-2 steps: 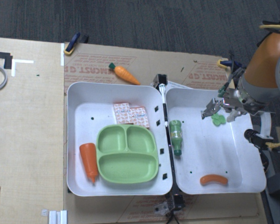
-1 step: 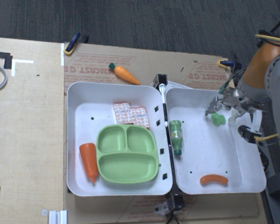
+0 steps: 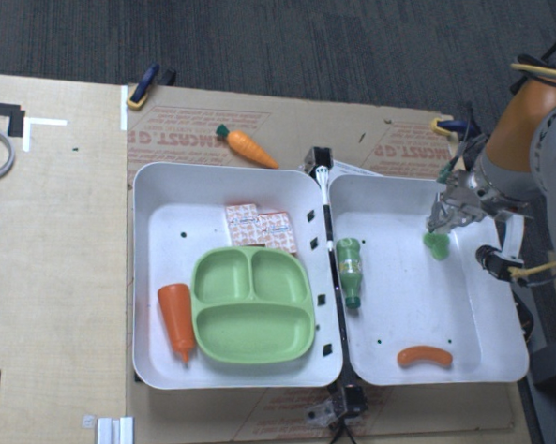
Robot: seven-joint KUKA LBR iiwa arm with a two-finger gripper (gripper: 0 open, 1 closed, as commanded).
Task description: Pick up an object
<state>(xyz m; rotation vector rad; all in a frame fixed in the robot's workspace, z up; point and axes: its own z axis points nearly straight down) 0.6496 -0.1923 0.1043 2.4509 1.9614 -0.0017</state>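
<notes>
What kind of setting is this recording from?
Probably a robot lab's bin-picking bench: two white bins clamped over cardboard, toy food such as a carrot and sausage, and the gripper above one bin.

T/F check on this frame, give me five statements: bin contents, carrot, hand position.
1. The green divided plate lies in the left bin. True.
2. The toy carrot lies in the right bin. False: it lies on the cardboard behind the left bin.
3. The green bottle is in the right bin, by the divider. True.
4. The sausage sits on the plate. False: it lies in the right bin, near the front.
5. The hand is over the right bin, a small green object at its tip. True.
</notes>
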